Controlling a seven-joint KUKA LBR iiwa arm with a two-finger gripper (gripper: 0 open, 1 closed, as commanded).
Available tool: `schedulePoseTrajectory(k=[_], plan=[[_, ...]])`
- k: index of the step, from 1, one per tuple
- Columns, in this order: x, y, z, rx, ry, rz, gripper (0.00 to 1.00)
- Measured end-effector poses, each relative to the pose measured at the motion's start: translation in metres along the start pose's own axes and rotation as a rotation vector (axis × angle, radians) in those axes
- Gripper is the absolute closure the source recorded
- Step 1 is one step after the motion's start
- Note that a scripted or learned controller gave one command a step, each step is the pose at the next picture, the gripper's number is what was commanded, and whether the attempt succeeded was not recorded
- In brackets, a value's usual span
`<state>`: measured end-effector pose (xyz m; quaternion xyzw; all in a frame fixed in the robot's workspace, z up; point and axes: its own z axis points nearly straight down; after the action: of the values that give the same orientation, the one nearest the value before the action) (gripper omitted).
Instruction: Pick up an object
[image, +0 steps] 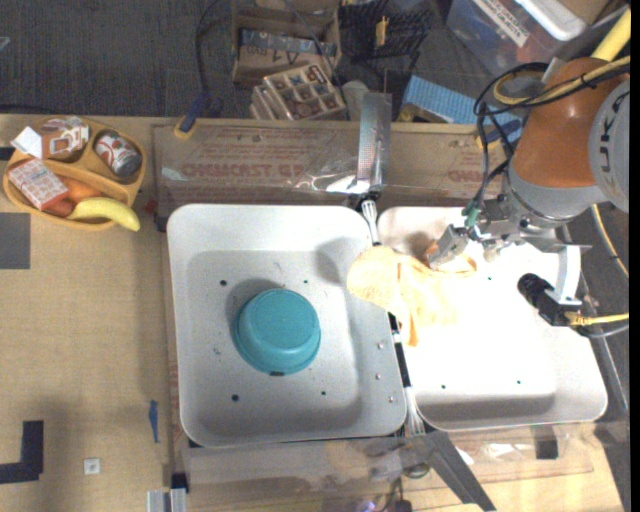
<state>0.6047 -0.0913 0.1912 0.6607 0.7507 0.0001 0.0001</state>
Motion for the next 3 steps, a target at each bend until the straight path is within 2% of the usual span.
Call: schedulePoseTrajectory(k=[1, 2, 3], plan=[[-0.009, 0.033, 0.049, -0.003, -0.002, -0.048, 0.0], [-0.037, 0.06, 0.102, -0.003, 0.0, -0.195, 0.0], [-0.038, 0.061, 0.09, -0.011, -0.003, -0.194, 1.0]])
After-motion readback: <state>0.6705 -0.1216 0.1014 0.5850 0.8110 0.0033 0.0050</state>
